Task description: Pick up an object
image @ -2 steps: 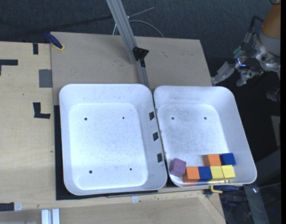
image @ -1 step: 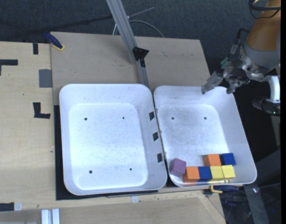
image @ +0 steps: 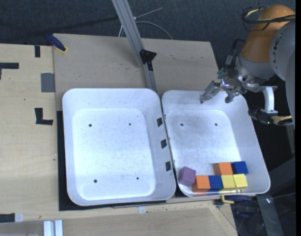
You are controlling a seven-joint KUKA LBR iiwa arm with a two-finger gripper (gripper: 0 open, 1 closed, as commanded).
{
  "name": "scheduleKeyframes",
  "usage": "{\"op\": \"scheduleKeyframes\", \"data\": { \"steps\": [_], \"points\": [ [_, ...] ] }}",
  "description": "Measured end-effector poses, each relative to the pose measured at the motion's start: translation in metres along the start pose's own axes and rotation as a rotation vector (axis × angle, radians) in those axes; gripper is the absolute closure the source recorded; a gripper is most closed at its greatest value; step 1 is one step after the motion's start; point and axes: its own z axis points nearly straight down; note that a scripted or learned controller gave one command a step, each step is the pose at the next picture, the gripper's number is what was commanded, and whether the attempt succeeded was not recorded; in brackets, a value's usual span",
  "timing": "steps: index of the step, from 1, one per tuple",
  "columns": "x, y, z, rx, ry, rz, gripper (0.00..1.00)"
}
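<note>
Several small blocks lie along the near edge of the right bin [image: 248, 127]: a purple block [image: 188, 175], an orange block [image: 203, 182], a blue block [image: 215, 182], yellow blocks [image: 233, 181], another orange block [image: 222, 169] and another blue block [image: 239, 167]. My gripper [image: 217, 94] hangs above the far rim of the right bin, well away from the blocks. Its two fingers are spread apart with nothing between them.
The left bin [image: 111, 146] sits beside the right one. A slanted metal pole [image: 133, 33] with a black clamp stands behind the bins. Black tape marks lie on the wooden bench at left.
</note>
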Motion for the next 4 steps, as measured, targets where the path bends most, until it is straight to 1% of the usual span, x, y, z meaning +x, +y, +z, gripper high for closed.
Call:
{"op": "scheduleKeyframes", "data": {
  "steps": [1, 2, 3, 4],
  "points": [
    [0.03, -0.001, 0.056, 0.0, 0.001, 0.0, 0.0],
    [0.061, 0.025, 0.099, 0.01, -0.005, 0.001, 0.0],
    [0.1, -0.013, -0.007, -0.013, 0.0, -0.001, 0.0],
    [0.135, 0.006, -0.002, -0.007, 0.001, -0.002, 0.0]
  ]
}}
